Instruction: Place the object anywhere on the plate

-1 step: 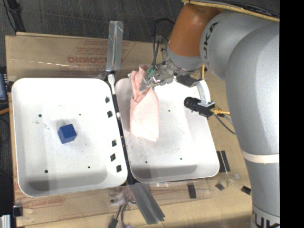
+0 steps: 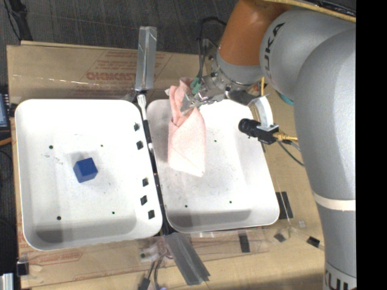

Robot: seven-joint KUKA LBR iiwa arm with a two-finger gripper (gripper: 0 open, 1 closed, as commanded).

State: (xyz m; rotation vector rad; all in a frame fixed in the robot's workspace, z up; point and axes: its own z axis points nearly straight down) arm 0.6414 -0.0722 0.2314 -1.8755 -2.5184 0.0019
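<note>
A pink cloth (image 2: 186, 139) hangs in a long fold over the far left part of the right bin (image 2: 254, 192). Its top is bunched between the fingers of my gripper (image 2: 195, 96), which is shut on it above the bin's far edge. The cloth's lower end reaches down to about the bin's middle; whether it touches the floor I cannot tell. A small blue cube (image 2: 85, 169) rests on the floor of the left bin (image 2: 36, 132), far from the gripper.
The two bins meet at a divider with black clips (image 2: 145, 162). The grey arm with its orange band (image 2: 245, 29) fills the right side above the right bin. Cardboard lies under and behind the bins.
</note>
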